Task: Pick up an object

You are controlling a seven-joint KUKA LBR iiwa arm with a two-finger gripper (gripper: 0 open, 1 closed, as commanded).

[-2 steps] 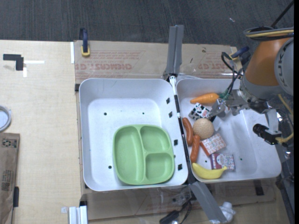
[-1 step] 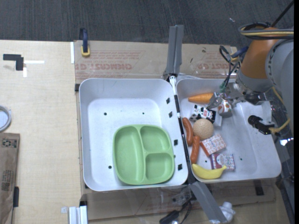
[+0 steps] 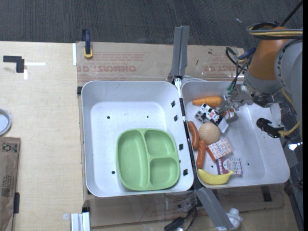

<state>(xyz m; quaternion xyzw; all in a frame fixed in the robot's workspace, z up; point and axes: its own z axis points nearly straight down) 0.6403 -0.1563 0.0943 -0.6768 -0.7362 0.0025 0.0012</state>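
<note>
**A:** What is on the worktop (image 3: 43,95)?

**B:** Two shallow white bins sit side by side. The left bin (image 3: 96,129) holds a green divided plate (image 3: 148,159). The right bin (image 3: 262,162) holds a cluster along its left side: an orange carrot (image 3: 207,100) at the top, a black-and-white patterned block (image 3: 208,113) below it, then a tan ball (image 3: 209,132), two orange-red sausages (image 3: 195,141), two small printed cartons (image 3: 225,157) and a yellow banana (image 3: 214,177) at the bottom.

**A:** And the arm?

**B:** It reaches in from the right. Its end effector (image 3: 230,110) hangs low over the upper part of the right bin, just beside the patterned block. Whether its fingers are open or closed, I cannot tell; nothing is visibly held.
</note>
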